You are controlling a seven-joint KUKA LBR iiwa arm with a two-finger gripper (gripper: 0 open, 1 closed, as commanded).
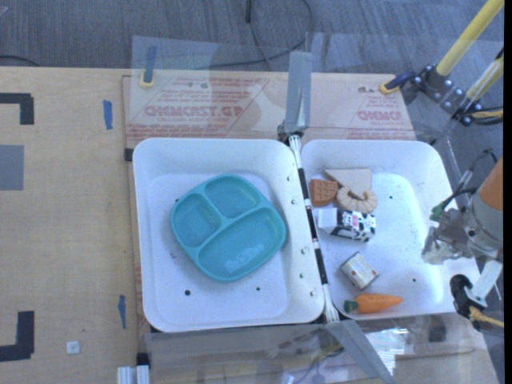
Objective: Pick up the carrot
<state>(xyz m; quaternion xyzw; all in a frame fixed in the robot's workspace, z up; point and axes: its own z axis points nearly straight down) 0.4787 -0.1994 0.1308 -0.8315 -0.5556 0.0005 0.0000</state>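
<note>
At the near edge of the right bin (pixel 432 162) we see the carrot (pixel 376 302), lying flat on its side, its orange body pointing right and its small green top at the left end, close beside the divider between the two bins. Nothing touches it. Just beyond it, a little to the left, sits a small can (pixel 358 270), tilted on its side. Further back we find a black-and-white carton (pixel 349 224), and beyond that a ring-shaped pastry (pixel 357 199), a brown waffle-like piece (pixel 323 191) to its left, and a tan slice of bread (pixel 350 178) at the far end of this cluster, the three touching or overlapping.

At the right rim of that bin, level with the can and well apart from the carrot, we see the gripper (pixel 445 245) at the end of the grey arm (pixel 490 206). We cannot tell how its jaws stand, and we see nothing held in them.

In the left bin (pixel 160 166) a teal divided plate (pixel 228 227) lies flat near the middle. Both bins rest on a light wooden surface (pixel 64 214), and beyond them lies a clear sheet with red lettering (pixel 196 106).
</note>
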